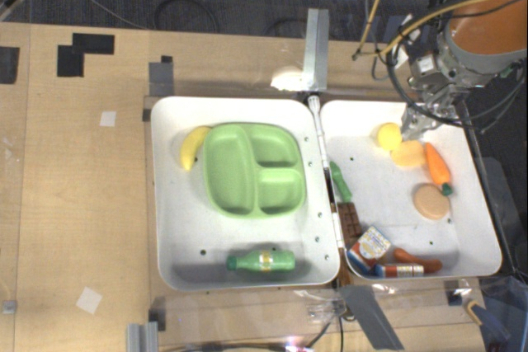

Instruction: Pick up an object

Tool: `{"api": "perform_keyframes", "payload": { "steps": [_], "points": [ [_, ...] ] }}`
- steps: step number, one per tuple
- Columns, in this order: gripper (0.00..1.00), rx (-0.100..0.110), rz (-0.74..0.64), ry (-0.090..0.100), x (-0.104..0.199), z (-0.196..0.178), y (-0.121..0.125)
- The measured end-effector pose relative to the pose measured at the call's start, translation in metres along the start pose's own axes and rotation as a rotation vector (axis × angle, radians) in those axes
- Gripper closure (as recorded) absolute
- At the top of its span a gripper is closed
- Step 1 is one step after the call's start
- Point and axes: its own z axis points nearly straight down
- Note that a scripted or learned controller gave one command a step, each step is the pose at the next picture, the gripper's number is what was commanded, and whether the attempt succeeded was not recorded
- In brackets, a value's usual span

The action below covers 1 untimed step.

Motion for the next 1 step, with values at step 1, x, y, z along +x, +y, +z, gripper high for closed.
{"api": "perform_keyframes", "payload": {
  "steps": [1],
  "points": [
    [1.0, -0.011, -0.488, -0.002, 0.0315, 0.0425, 0.0951]
  ]
}}
